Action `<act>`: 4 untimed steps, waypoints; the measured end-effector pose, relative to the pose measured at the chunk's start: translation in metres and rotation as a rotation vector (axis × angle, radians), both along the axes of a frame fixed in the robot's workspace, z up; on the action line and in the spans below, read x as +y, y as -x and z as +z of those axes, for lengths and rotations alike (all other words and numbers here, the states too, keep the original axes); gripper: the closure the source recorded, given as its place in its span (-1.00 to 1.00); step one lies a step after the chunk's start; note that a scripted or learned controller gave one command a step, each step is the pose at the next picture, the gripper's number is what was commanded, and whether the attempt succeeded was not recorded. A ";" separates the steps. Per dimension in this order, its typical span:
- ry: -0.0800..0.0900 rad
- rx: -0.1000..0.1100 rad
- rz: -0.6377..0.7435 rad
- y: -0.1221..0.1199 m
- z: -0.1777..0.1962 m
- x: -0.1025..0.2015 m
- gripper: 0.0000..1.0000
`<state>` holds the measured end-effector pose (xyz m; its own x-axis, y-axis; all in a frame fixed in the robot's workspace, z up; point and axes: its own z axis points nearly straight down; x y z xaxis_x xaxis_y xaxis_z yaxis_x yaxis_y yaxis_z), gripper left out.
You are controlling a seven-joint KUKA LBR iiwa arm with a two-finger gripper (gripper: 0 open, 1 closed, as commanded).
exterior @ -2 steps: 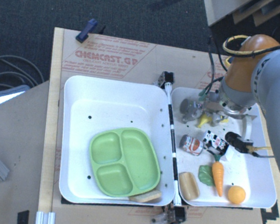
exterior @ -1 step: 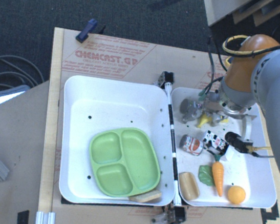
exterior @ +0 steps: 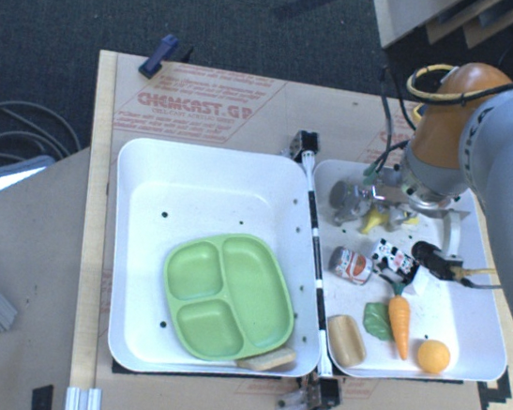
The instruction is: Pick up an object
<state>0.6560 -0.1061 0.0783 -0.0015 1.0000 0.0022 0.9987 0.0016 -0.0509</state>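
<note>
Two shallow white bins were seen side by side on the bench, and the divider [exterior: 314, 231] between them is taken here as the landmark. Left of the divider, the left bin [exterior: 147, 174] held a green three-compartment tray [exterior: 225, 294], with a tan block [exterior: 268, 360] lying at the tray's near corner, close to the divider's near end. Right of the divider, the right bin [exterior: 478, 349] held the loose objects: a small can [exterior: 352, 265] just beside the divider, a bread roll [exterior: 346, 340] nearer the front and also close to it, then a green leafy piece [exterior: 377, 319], a carrot [exterior: 399, 325] touching that piece, and an orange ball [exterior: 433, 355] farthest from the divider. A black-and-white patterned item [exterior: 391, 258] lay beyond the can. The gripper [exterior: 377, 205] was lowered into the far part of the right bin, over a yellow object [exterior: 373, 220]; whether anything was clamped could not be told.
</note>
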 end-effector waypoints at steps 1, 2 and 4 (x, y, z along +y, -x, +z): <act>-0.010 0.000 0.004 -0.001 0.000 -0.012 -1.00; -0.004 0.001 -0.004 0.000 0.010 -0.016 1.00; 0.001 -0.048 -0.002 0.065 0.106 0.025 -1.00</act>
